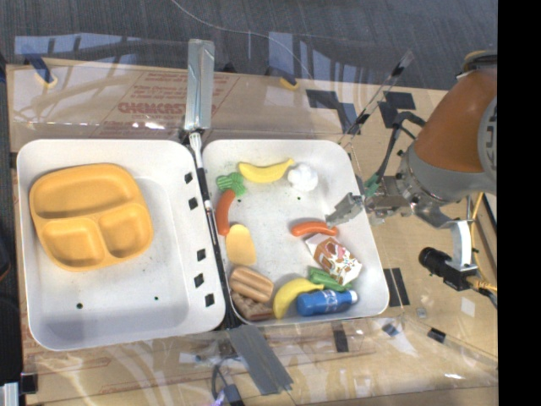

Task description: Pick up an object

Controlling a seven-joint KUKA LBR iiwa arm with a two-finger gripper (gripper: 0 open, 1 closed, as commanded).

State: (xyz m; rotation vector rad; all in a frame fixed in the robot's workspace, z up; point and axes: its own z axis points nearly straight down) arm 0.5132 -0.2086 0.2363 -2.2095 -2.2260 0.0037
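Orange sausage [313, 227] just beside end effector [345, 207], grip state unclear.

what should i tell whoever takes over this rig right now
Gripper: at the right bin's right edge, above the toys, nothing between its fingers.
Right bin: two bananas, white ball, carrot, hot dog, blue bottle, snack packet and more.
Left bin: orange tray.
Done: nothing picked.
Left: lower onto one toy, grasp, lift.
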